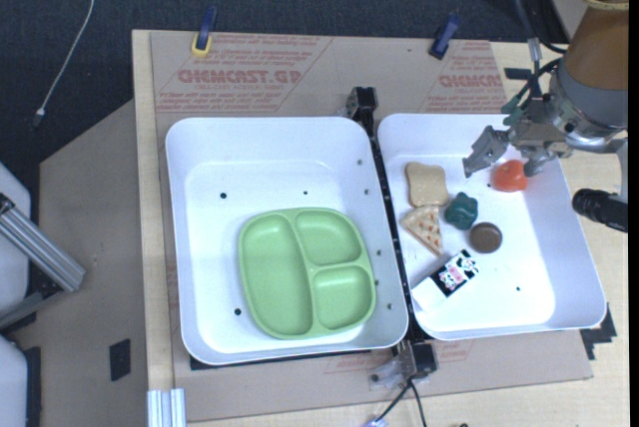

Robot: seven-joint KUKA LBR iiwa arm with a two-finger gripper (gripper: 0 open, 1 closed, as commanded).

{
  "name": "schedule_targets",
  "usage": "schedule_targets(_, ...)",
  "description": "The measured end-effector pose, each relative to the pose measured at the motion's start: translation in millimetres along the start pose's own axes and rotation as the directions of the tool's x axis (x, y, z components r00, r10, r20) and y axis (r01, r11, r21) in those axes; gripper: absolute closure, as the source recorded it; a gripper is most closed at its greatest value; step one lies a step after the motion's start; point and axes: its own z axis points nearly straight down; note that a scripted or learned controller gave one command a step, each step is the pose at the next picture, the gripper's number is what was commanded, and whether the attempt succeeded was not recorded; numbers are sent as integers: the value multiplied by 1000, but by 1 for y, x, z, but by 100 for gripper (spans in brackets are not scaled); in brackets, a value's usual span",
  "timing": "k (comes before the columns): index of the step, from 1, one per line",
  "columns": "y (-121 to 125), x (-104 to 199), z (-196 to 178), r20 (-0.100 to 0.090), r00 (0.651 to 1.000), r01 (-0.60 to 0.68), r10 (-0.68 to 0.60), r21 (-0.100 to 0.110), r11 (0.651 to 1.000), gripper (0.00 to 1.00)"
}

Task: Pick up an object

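Observation:
My gripper (511,156) hangs over the back of the right bin (524,300), its two grey fingers spread apart, so it is open. A small orange-red object (510,177) lies on the bin floor just in front of the fingertips, between them and not clamped. To its left rest a pale toast slice (426,183), a waffle-patterned wedge (424,228), a teal lump (461,211) and a brown round piece (485,237). A black-and-white block (455,274) sits nearer the front.
The left bin (205,176) holds a green divided plate (305,270). A black clamp (362,102) stands at the back between the bins. The arm's orange band (599,46) rises at the right edge, with a black part (602,208) beside the right bin.

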Motion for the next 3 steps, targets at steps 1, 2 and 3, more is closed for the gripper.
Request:
schedule_targets(1,2,0,-6,1,1000,2,-2,-11,1000,0)
schedule_targets(2,-3,-1,57,-1,1000,2,-2,-2,1000,0)
schedule_targets(3,4,5,113,0,1000,2,-2,-9,1000,0)
